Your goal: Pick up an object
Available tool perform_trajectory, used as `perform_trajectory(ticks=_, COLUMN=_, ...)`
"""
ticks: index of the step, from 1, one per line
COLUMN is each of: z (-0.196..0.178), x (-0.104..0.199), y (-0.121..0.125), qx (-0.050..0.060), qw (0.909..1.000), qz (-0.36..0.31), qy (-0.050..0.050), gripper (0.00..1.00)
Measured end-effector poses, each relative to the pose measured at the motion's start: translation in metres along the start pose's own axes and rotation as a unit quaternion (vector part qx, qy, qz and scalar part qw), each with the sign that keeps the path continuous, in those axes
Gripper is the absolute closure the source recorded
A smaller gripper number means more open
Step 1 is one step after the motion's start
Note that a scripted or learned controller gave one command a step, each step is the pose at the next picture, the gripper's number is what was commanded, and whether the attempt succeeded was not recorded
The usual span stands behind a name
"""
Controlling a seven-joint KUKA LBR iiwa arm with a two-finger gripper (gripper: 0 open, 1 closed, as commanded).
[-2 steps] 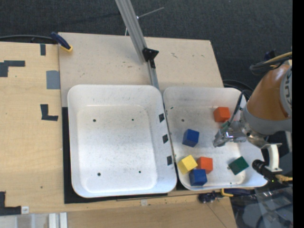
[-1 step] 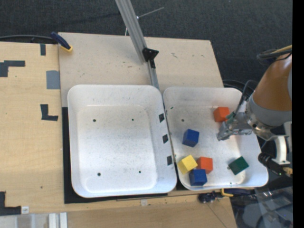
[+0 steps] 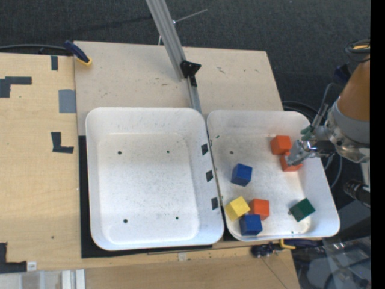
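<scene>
Bench with two shallow white bins side by side. Left bin sits over a dark mat, a few black specks on its floor. Right bin holds all the blocks.

Blocks in right bin: orange block toward the upper right; second orange block just below and right of it, partly covered by the gripper tip. Blue block near the bin's middle. Along the near side, yellow block, a third orange block just beside it, and another blue block touching or nearly touching both from below. Green block sits apart near the lower right corner.

Arm comes in from the right, orange band visible above the wrist. Gripper is low inside the right bin, tip between the two upper orange blocks and overlapping the lower one. Finger spacing too small and cluttered to read; cannot tell if apart, together, or clamped on anything. No block clearly seen between the fingers.

Metal rail runs diagonally from the top down to the gap between bins, black clamp on it. Blue-and-yellow clamp at the bench's upper left corner.
</scene>
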State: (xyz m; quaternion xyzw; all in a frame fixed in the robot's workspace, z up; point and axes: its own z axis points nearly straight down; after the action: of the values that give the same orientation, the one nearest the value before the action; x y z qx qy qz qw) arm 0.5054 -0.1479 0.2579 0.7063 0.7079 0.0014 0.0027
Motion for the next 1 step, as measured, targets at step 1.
perform_trajectory(ticks=1, z=0.0039, x=0.0634, y=0.0037, qx=0.003, qw=1.0, qz=-0.002, qy=0.002, gripper=1.0)
